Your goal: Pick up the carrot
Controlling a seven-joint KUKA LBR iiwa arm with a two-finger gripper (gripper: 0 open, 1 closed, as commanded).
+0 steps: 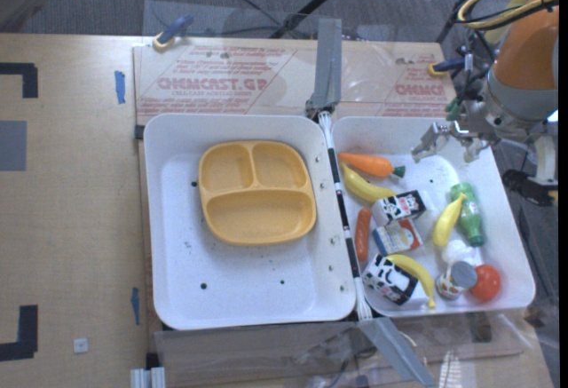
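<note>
The carrot (368, 165) is orange with a small green tip and lies on its side at the upper left of the right bin (519, 240), close to the divider between the bins. My gripper (454, 143) hangs over the bin's upper right part, to the right of the carrot and clear of it. Its fingers (426, 143) are spread open with nothing between them. The grey arm with its orange band (528, 53) comes in from the upper right.
Just below the carrot lie a banana (368, 189) and a small carton (401, 206). Further down sit a sausage (363, 235), a second banana (415, 275), a green bottle (468, 213), a can (453, 280) and a tomato (485, 282). The left bin (164, 226) holds a yellow divided plate (257, 191).
</note>
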